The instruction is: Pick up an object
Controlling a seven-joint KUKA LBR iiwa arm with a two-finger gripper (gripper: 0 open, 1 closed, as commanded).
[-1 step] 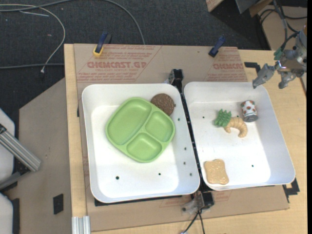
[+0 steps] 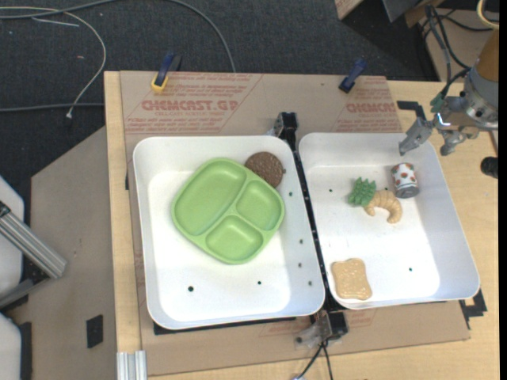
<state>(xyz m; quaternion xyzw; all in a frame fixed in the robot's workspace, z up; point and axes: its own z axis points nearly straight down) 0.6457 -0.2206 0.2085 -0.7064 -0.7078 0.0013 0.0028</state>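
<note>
On your left, the left bin (image 2: 158,283) holds a green divided plate (image 2: 229,210) with three compartments; it lies tilted, with its long axis running from upper left to lower right. A round brown patty (image 2: 264,166) lies at the upper right edge of the plate, touching it or perhaps partly on its rim.

Moving to the right bin (image 2: 444,260), you find four small things. Near the front left corner lies a tan cracker-shaped piece (image 2: 351,279), flat, with its long axis going roughly from front to back. Further back, around the middle, a small green leafy toy (image 2: 363,192) lies just beside a croissant (image 2: 386,207), and the two seem to touch. The croissant is curved, its long axis runs from upper left to lower right, and its ends point down toward the front. Just to the right and behind it, a small can with a red label (image 2: 405,180) lies a little tilted, its top end pointing to the back.

The gripper (image 2: 434,139) hangs above the far right corner of this bin, behind the can and apart from it. Its two fingers look spread apart, and you can see nothing between them, though this part is small and not very sharp.
</note>
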